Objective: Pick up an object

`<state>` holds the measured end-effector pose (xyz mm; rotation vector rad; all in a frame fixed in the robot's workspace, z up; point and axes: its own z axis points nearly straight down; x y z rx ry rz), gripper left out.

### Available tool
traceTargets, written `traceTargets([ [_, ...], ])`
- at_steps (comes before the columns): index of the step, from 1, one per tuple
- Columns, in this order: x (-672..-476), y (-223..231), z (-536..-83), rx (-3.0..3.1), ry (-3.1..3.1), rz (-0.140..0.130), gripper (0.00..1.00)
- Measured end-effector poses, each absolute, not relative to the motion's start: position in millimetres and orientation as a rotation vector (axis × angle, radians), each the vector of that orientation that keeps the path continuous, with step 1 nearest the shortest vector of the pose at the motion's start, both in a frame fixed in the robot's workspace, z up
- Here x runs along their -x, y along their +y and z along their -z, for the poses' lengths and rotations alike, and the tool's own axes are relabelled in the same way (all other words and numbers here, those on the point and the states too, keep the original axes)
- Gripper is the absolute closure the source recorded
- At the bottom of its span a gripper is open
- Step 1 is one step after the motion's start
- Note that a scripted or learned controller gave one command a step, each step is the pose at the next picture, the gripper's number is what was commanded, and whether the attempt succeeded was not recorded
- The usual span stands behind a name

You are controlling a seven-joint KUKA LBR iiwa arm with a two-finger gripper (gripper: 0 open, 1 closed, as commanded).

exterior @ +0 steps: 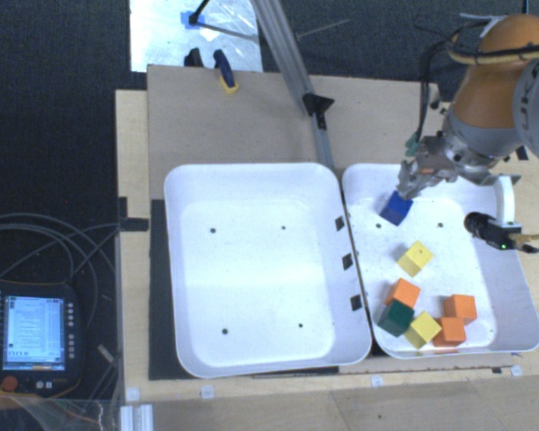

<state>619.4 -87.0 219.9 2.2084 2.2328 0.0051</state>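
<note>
- On the far left, off the surface, a control pendant with a lit screen lies beside loose cables. It has no part in the task.
- The left bin is next. Its floor is white with a few dark dots, and it touches the right bin along the middle edge.
- Behind the bins, a grey pole leans across the back of the surface, with a black clamp near its lower end. It stands apart from the arm.
- The blue cube is in the rear left part of the right bin, tilted and directly under the claw. The claw looks pinched on its top edge, and the cube seems a little raised, so I judge the grasp made and the lift only started. I cannot be fully sure it is clear of the floor.
- What is left is to carry the cube higher without losing it.
- Further right and to the front lie a yellow cube, an orange cube, a green cube, a second yellow cube and two more orange cubes. They are well apart from the blue cube, so they do not block the lift.
- A black part with cable hangs near the right wall of the bin.
</note>
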Motion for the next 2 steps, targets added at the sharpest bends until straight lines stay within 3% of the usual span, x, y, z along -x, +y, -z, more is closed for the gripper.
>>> traceTargets([
  [2, -613.8, 27, -232, -2.21, 2.236, -0.003, 1.0],
])
